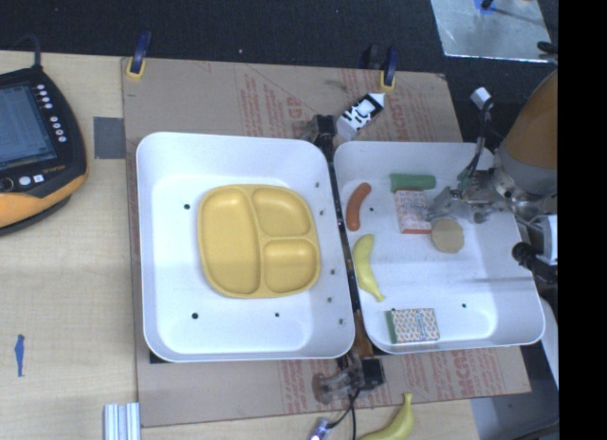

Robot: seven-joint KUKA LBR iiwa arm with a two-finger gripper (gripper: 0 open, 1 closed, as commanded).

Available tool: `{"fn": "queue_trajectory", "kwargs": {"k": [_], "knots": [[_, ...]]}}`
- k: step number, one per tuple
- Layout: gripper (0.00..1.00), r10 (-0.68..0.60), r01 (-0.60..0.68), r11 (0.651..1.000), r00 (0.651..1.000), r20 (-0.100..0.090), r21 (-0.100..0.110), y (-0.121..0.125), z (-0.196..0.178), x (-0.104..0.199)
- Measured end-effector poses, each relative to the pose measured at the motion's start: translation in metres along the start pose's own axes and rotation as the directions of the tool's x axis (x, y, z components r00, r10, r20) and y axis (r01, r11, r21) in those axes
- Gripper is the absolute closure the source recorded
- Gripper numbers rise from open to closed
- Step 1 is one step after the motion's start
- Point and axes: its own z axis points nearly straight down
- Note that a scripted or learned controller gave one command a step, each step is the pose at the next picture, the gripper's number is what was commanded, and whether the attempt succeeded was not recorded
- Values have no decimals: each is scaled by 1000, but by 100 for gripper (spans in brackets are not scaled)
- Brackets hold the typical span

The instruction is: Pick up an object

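two white bins side by side on desk. left bin (pixel 161 239) holds yellow divided tray (pixel 258 239). right bin (pixel 493 315) holds green block (pixel 412 182), orange sausage (pixel 358 205), banana (pixel 366 265), tan round piece (pixel 448 235), patterned packet (pixel 413 210), small box (pixel 413 325) at lower edge. gripper (pixel 453 203) at right of frame, low over right bin, just above tan round piece; fingers' opening: cannot tell, nothing seen held. second banana (pixel 395 421) on desk at bottom edge.
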Motion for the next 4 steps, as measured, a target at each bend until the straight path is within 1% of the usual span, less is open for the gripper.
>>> {"fn": "queue_trajectory", "kwargs": {"k": [1,2,3,4], "knots": [[0,0,0,1000,1000,-4,8,57,-76,48],[0,0,0,1000,1000,-3,11,-43,1,57],[0,0,0,1000,1000,-3,8,23,-62,0],[0,2,-2,1000,1000,-1,3,-11,0,0]]}}
